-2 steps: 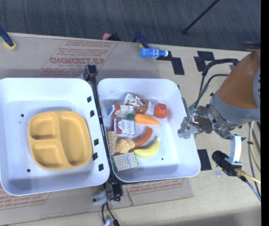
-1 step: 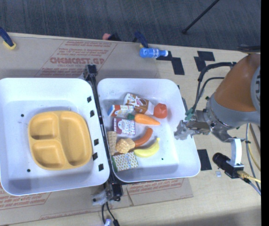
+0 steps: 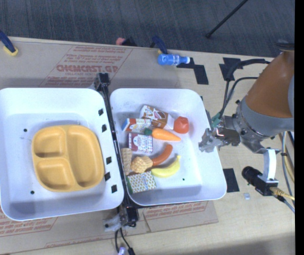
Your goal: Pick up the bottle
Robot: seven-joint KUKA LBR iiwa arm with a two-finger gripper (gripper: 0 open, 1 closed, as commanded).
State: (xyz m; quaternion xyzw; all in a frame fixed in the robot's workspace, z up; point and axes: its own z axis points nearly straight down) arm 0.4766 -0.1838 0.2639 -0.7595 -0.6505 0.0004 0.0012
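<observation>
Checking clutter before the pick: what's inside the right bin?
Right bin: tomato, carrot, sausage, banana, cartons. Anything beneath the pile is covered.

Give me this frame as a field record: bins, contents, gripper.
left bin: yellow divided tray
right bin: carrot, tomato, banana, sausage, cartons, cracker
bottle: not identifiable among these
gripper: over right bin's right rim, holding nothing visible
bench: blue clamp beyond right bin
</observation>
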